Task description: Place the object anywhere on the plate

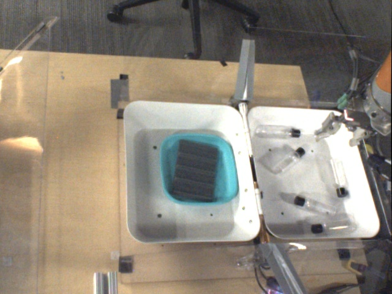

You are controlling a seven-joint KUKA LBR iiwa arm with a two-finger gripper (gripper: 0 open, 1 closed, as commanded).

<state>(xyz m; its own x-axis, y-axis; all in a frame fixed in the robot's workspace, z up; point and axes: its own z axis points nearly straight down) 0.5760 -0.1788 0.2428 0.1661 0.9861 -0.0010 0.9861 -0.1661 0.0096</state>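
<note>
Tool hovers at right bin's upper right edge; whether it is parted or holding anything cannot be told. Clear vials lie scattered there. Teal plate, left bin, bears a dark block. Risk: slick, round vials may roll or slip from a pinch.

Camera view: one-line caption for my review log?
Dark ridged block lies on teal plate in left bin; tool over right bin.

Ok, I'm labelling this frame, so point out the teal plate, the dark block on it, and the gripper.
teal plate point(229, 171): camera view, on its bare right rim.
dark block point(196, 169): camera view, on the middle of its ridged top.
gripper point(329, 125): camera view, at its tip over the right bin.
</note>
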